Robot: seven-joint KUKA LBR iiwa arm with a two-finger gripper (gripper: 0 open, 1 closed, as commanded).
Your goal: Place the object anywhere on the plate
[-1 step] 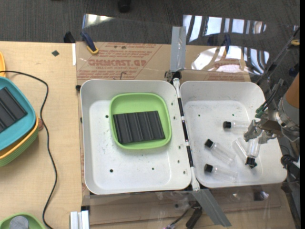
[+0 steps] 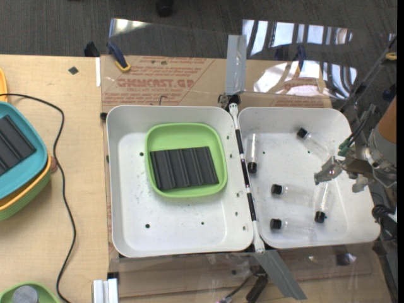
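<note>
You are looking down on a light wooden bench (image 2: 50, 232) with dark grey carpet (image 2: 208, 5) behind it. A black cable (image 2: 63, 169) runs across the wood on the left. A stack of teal and orange plates (image 2: 22, 163) sits at the left edge. A flat sheet of brown cardboard with red print (image 2: 164, 77) lies behind the bins.

Two shallow white bins stand side by side, touching in the middle. In the left white bin (image 2: 126, 226) you see a green square plate (image 2: 186, 160). A dark ribbed mat (image 2: 184, 168) lies on the plate.

In the right white bin (image 2: 353, 232) lie several small clear tubes with black caps (image 2: 276, 189). They are spread apart on the bin floor, well away from the plate. One lies along the left wall, one is near the back, and others are near the front.

The grey metal gripper (image 2: 329, 170) comes in from the right and hangs over the right bin. I cannot tell how it is set. One clear tube (image 2: 322, 204) lies just below it.
</note>
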